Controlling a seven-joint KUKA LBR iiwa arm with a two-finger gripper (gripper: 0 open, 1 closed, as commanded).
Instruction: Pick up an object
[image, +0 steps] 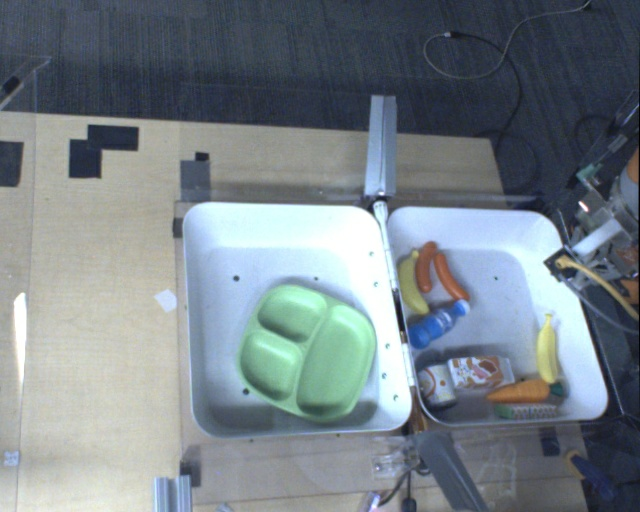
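The right bin (520, 228) holds several small things. A yellow banana (411, 284) lies along its left wall beside two orange-red sausages (441, 272). Just below them a blue bottle (436, 324) lies on its side. A brown and white carton (465, 377) lies near the front wall, with an orange carrot (522, 392) to its right. A second yellow banana (546, 348) lies by the right wall. My gripper (588, 250) is at the view's right edge, over the right bin's right rim and apart from all the objects.
The left bin (215, 300) holds a green divided plate (308, 350). A metal post (381, 150) stands behind the seam between the bins. Cables (610, 290) hang by the arm at the right edge. The wooden bench top (90, 330) stretches to the left.
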